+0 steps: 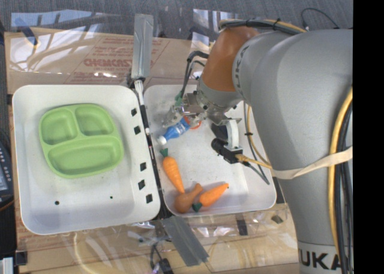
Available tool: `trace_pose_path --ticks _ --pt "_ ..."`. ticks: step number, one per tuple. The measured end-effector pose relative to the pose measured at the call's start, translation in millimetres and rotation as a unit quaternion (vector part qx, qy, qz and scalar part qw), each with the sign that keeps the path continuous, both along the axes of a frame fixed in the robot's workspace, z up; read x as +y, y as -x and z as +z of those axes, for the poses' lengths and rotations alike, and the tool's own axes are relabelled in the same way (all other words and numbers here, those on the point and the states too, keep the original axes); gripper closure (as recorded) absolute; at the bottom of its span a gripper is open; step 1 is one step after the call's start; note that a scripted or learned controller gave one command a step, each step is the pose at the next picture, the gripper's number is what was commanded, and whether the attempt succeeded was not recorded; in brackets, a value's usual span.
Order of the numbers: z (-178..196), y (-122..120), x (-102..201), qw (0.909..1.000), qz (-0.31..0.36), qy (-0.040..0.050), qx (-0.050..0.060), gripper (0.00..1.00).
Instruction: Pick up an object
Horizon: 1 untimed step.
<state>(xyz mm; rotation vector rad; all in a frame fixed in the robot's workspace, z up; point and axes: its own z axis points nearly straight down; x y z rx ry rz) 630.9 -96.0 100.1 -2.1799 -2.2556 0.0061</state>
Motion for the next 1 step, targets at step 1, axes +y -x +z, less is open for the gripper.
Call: trace_pose_path --ticks 1 --pt "103.3 21.0 0.2 0.9994 -0.034 0.0004 -0.001 1.0"
